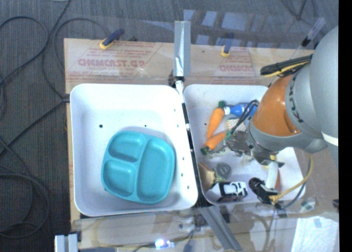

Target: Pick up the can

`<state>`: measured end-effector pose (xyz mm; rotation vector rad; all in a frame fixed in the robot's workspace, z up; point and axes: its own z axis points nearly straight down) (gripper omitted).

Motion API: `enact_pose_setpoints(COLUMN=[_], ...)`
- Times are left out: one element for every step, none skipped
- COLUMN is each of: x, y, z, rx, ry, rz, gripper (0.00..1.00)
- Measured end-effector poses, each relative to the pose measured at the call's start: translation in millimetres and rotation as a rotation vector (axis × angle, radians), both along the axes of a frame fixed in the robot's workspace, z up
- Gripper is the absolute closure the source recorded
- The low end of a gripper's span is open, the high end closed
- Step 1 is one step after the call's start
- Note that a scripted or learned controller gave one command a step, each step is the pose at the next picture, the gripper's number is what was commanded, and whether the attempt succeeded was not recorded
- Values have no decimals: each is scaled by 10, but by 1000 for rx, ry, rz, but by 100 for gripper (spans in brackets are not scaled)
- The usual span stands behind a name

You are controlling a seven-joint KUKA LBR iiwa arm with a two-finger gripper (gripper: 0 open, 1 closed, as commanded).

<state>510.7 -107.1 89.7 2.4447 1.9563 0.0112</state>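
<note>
Arm: the grey KUKA arm with the orange band (275, 110) reaches in from the right and hangs over the right-hand shallow white bin (250, 90), covering much of its right half.

Gripper: the two-finger gripper (242, 145) sits low over the clutter in the middle of that bin; whether it is released or clenched cannot be told, as dark wrist hardware and cables crowd it.

Can: a small round grey metal can (223, 169), seen end-on, lies on the bin floor just below and left of the gripper, apart from it as far as the view shows.

Neighbours: two orange carrot-shaped toys with green tops (215, 125) lie slantwise just above the can; a blue-and-white bottle-like item (240, 110) lies near the bin's upper middle; a black-and-white object (231, 189) rests near the lower wall.

Left bin: the other shallow white bin (88, 99) carries a turquoise plastic divided plate (138, 166).

Progress: judged early. The arm is over the correct bin and near the can, but nothing is seen gripped or raised.

Remaining: line up over the can, close on it, lift it clear of the carrots.
</note>
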Motion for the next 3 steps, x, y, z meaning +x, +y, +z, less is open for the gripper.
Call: enact_pose_setpoints(x=[3,517,-230], y=[8,278,-366], z=[88,1409,709], rx=[3,-1,2], ry=[0,14,17], rz=[0,-227,-521], gripper=[100,100,100])
